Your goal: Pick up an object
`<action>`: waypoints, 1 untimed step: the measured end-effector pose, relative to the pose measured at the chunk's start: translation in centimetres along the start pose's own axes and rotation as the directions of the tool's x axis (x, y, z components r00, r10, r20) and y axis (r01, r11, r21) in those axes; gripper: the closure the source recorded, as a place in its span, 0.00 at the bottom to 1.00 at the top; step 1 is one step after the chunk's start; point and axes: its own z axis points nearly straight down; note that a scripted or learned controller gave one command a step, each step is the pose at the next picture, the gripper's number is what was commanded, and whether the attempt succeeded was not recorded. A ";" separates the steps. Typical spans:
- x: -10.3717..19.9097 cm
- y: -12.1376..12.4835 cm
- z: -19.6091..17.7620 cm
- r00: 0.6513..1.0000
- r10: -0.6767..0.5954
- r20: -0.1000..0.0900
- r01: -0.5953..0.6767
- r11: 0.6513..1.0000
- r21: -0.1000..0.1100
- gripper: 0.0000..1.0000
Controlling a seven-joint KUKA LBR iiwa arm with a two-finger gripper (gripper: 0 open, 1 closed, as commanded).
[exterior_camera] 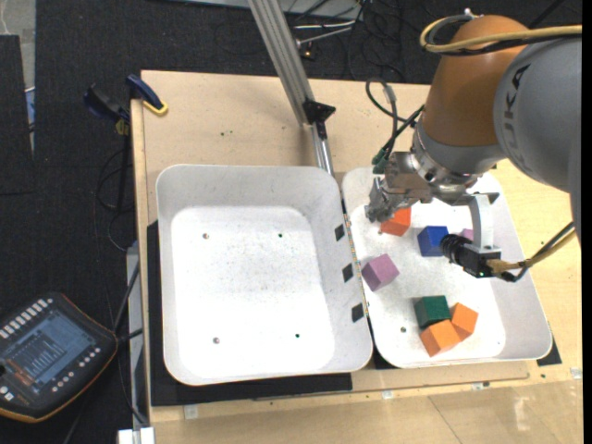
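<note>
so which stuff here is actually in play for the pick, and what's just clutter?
In play:
gripper, low in the right bin
red-orange block beside it
blue block
purple block
green block
two orange blocks

Lying about:
left bin
teach pendant
clamp

Wooden bench [231, 118] on dark floor [65, 109] with cables [324, 17].
</note>
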 end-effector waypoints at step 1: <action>5.0 2.2 1.6 1.000 0.001 0.000 -0.001 1.000 0.000 1.00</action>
